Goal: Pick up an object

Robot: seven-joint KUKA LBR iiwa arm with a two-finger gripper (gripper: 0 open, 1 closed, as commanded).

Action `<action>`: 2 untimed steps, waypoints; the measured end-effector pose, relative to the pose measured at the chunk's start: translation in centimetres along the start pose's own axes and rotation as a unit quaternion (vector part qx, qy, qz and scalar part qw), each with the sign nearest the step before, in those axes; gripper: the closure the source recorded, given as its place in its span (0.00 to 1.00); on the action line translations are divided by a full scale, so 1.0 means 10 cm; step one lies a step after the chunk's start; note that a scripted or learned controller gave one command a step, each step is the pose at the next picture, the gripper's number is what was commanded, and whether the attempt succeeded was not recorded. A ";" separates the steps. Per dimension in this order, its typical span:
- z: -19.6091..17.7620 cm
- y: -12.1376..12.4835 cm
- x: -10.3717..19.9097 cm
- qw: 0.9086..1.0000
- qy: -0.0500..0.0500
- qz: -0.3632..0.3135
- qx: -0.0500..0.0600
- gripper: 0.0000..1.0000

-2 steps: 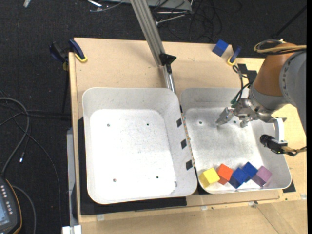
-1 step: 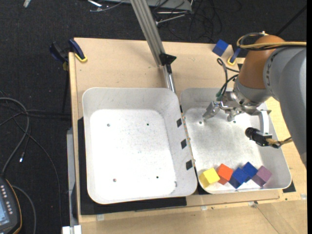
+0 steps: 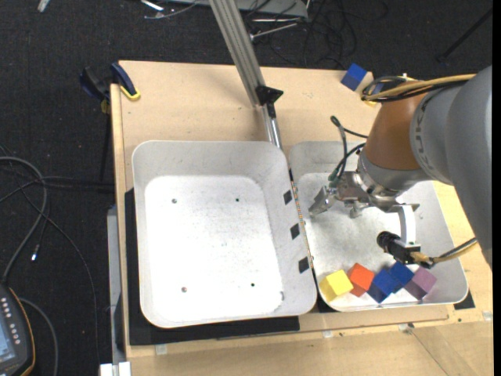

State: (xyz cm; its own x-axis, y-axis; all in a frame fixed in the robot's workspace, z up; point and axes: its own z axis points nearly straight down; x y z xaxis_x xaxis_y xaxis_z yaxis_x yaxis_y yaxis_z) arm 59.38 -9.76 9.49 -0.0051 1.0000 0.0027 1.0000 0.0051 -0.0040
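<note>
Four small blocks in a row along the near edge of the right bin (image 3: pixel 450 233), nearest the camera: yellow block (image 3: pixel 337 284) at the left, touching the orange block (image 3: pixel 361 277); then the blue block (image 3: pixel 390 281), tucked just beside the orange one; purple block (image 3: pixel 422 281) at the right end, close against the blue; all four resting on the bin floor, none lifted; left bin (image 3: pixel 156 171) alongside, white and shallow, speckled with dark marks, sharing a raised middle edge with the right bin; arm (image 3: pixel 438 131) reaching in from the right, grey with its orange band (image 3: pixel 391 135) above the wrist, hanging over the middle of the right bin; gripper (image 3: pixel 322 203) low over the bin's far-left part, near the shared edge, well apart from the row of blocks; nothing visible between its tips, but whether spread or closed cannot be told from this angle; black cable (image 3: pixel 344 143) looping around the wrist; wooden bench (image 3: pixel 196 100) under both bins; another blue block (image 3: pixel 355 76) lying on the bench beyond the right bin, outside it; slanted metal pole (image 3: pixel 239 41) crossing the far side of the bench; blue and yellow clamp (image 3: pixel 121 81) at the bench's far-left corner.
</note>
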 end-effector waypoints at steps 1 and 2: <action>-0.11 0.02 -0.03 1.000 -0.001 0.003 -0.003 1.00; -0.21 0.02 -0.04 1.000 -0.002 0.003 -0.004 1.00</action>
State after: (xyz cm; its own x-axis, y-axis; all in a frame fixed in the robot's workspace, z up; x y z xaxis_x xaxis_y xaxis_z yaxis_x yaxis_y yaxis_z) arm 59.61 -10.12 11.55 0.0017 1.0000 -0.0003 1.0000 -0.0017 0.0032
